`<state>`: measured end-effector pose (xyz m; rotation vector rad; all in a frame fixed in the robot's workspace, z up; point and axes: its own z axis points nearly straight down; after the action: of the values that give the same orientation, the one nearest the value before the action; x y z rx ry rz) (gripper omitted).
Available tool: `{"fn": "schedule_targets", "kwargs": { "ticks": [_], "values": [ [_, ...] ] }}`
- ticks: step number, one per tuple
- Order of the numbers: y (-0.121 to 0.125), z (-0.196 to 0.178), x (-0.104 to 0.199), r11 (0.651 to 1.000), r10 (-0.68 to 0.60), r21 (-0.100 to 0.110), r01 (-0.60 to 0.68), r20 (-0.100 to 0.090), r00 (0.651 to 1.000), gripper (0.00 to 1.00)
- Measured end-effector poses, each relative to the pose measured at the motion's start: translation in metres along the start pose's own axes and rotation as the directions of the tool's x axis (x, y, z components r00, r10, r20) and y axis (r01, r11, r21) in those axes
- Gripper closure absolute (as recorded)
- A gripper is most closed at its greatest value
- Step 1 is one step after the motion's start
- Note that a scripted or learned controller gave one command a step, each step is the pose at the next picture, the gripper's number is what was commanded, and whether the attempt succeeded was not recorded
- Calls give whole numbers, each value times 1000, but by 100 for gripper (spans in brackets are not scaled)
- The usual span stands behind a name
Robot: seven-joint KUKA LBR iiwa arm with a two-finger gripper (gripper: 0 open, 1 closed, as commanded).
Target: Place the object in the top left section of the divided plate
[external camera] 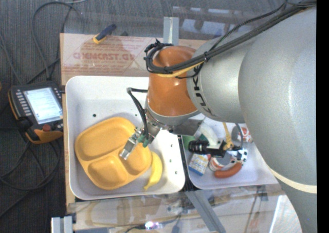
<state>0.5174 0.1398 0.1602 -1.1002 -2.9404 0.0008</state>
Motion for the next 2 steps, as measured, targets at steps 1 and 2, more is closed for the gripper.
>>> {"fn": "schedule_targets", "kwargs": {
  "ticks": [1, 2],
  "values": [
    [-1, -8, -1, 1000, 3, 1, -3, -2, 1000, 100],
    [-53, -237, -4, 1000, -21, -2, 21, 6, 1000, 100]
  ]
}}
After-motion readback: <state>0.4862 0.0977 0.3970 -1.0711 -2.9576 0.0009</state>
